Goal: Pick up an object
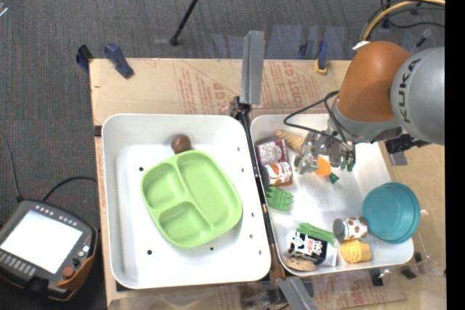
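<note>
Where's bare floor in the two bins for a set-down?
Left bin: bare strips around the green divided plate, widest at bottom left; brown ball at top. Right bin: bare centre, between cans and teal bowl; bottom edge crowded.

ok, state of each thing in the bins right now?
green tray: flat, right way up, left bin
brown ball: loose, beside the tray
teal bowl: tipped against the right bin's wall
two cans: on their sides
gripper: low over the orange piece

Two white bins point(116, 156) on bench point(167, 87)
</note>
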Action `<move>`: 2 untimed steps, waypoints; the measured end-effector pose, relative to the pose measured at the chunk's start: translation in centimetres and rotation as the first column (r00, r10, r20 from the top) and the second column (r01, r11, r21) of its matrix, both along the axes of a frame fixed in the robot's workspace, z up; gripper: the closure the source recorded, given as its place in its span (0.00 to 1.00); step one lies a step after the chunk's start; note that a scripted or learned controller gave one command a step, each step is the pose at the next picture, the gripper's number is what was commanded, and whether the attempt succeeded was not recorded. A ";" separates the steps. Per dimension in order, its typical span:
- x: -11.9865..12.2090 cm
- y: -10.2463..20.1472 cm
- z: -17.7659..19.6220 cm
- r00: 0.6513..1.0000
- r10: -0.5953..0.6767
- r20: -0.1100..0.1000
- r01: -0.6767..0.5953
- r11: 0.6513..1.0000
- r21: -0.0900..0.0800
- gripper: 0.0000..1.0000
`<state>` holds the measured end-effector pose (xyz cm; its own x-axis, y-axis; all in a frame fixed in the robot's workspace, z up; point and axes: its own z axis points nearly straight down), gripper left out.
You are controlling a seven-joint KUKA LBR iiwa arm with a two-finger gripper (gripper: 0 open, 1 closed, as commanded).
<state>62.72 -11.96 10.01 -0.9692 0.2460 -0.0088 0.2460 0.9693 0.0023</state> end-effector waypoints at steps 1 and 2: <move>-0.8 -2.3 -1.2 0.971 -0.238 -0.009 0.238 0.971 0.001 1.00; -0.9 3.7 12.2 0.954 -0.301 0.007 0.301 0.954 0.005 1.00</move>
<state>61.84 -8.28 22.17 -0.8503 0.5261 -0.0140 0.5260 0.8504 0.0084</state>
